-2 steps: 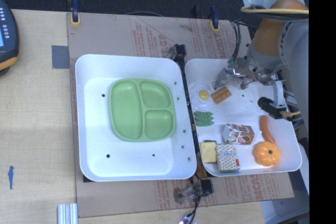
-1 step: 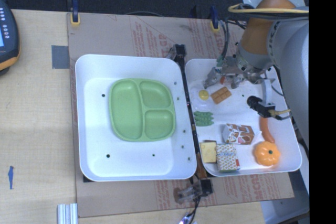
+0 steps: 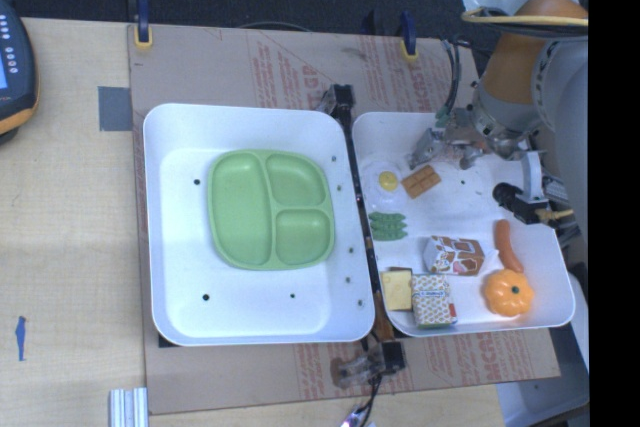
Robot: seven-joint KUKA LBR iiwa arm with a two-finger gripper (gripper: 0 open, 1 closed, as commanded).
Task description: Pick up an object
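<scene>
**My end effector low over the far end of the right bin**

My end effector (image 3: pixel 440 147) sits at the far end of the right bin (image 3: pixel 560 315), and I reach it from the view's right, my grey arm (image 3: pixel 560 105) and its orange band (image 3: pixel 520 55) behind it. From this slant I cannot tell how it is set, and I see nothing caught in it.

Closest to my end effector is a small brown cracker-like piece (image 3: pixel 421 181), lying just beside it on the near side. A little further left of that, near the bin's inner wall, lies a yellow round piece (image 3: pixel 387 181). Nearer the camera from there is a green pea pod (image 3: pixel 388 226).

Well toward the near end of the bin from my end effector are the rest: a small brown and white carton (image 3: pixel 455 256), a yellow block (image 3: pixel 397 289) touching a green and white box (image 3: pixel 433 301), an orange pumpkin (image 3: pixel 508 294) in the near right corner, and an orange sausage-like piece (image 3: pixel 506 245) just beyond the pumpkin. A black part (image 3: pixel 520 203) of my rig juts in over the bin's right side, near the sausage-like piece.

Far to the left of my end effector is the left bin (image 3: pixel 170 315), which holds a green divided plate (image 3: pixel 270 209). Both bins rest on a cardboard sheet (image 3: pixel 250 75) on the table (image 3: pixel 60 245).
</scene>
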